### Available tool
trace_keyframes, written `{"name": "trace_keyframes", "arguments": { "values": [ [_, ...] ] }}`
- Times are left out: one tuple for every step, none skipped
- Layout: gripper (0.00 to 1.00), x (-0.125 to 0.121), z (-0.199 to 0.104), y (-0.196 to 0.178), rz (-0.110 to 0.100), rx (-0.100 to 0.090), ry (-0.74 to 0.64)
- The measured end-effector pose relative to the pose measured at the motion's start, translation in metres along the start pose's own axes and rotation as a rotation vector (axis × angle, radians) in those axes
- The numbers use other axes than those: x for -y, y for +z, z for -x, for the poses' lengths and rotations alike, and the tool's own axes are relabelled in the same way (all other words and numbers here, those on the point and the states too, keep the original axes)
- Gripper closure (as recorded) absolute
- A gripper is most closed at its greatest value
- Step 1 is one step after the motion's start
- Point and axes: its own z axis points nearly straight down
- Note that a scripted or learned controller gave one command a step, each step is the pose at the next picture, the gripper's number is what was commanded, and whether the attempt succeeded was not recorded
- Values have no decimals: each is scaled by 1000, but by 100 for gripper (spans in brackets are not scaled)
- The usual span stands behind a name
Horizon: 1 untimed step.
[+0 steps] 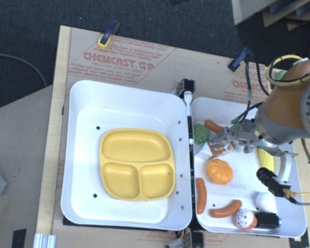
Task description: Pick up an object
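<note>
Overhead, the arm [300, 98] reaches in from 3 o'clock over the right bin [298, 218]. Its gripper [224, 142] sits low near the bin's 10 o'clock corner, fingers narrowly parted, nothing visibly between them. Just below lies an orange fruit [219, 171]; at 9 o'clock of the gripper, a green broccoli piece [201, 134]. Two sausages [200, 195] [225, 209] lie toward 6 o'clock, a yellow corn cob [266, 159] toward 3 o'clock. The left bin [79, 137] holds a yellow divided plate [136, 163].
</note>
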Motion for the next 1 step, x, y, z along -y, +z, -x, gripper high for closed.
{"name": "trace_keyframes", "arguments": {
  "values": [
    [100,-2,5,-12,8,12,1]
  ]
}}
